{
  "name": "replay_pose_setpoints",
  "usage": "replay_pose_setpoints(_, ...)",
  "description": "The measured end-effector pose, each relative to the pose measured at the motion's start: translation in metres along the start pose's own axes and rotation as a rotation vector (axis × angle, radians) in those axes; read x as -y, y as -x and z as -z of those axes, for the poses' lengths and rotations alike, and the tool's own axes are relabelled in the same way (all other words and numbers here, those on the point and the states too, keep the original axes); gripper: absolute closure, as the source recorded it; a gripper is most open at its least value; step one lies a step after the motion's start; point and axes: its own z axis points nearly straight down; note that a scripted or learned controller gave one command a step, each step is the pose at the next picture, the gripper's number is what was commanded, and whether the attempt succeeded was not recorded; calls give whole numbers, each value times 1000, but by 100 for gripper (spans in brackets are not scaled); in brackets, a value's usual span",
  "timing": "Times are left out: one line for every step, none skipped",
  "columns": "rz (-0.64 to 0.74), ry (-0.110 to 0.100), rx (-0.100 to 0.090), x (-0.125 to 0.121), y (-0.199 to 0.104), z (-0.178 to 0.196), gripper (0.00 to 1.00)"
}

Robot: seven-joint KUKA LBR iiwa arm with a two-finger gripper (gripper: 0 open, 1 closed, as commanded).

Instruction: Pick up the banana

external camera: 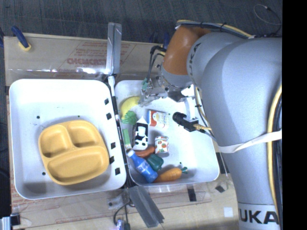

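Yellow banana (128, 102), yellow-orange tray (73, 151), blue bottle (142, 167), black-and-white cow-patterned carton (140, 135).

White letters "UKA" stand on the arm's grey base (256, 214).

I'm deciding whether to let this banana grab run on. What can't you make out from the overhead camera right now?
- Gripper: small and tangled among cables in the camera view, so finger state is unreadable.
- Yellow banana: partly covered by the gripper; contact is unclear.
- Right white bin: its far right side hides under the grey arm.
- Small printed cartons: labels too small to read.
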Motion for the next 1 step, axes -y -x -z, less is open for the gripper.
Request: replay_pose_setpoints(0,0,0,0,0,0,0)
